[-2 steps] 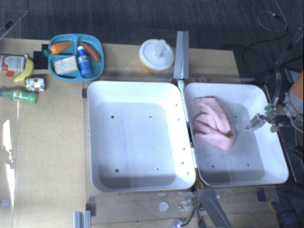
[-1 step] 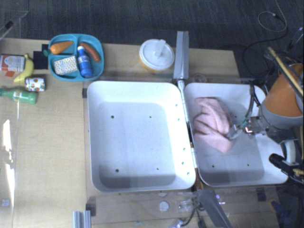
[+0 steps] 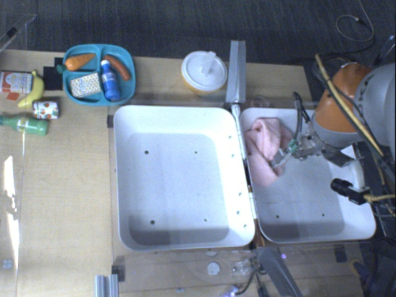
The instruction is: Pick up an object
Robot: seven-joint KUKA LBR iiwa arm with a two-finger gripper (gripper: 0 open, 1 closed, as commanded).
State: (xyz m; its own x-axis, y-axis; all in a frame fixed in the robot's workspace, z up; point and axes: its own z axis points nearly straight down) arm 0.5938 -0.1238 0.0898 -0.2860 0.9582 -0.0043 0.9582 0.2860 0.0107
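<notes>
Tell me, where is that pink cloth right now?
The pink cloth lies in the right bin, bunched against its left wall, with the gripper at its right edge.

Crumpled pink cloth (image 3: 265, 147), right bin (image 3: 322, 224)

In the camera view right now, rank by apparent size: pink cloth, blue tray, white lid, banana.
1. Blue tray
2. Pink cloth, close behind; its folds make the gap unsure
3. White lid
4. Banana
</notes>
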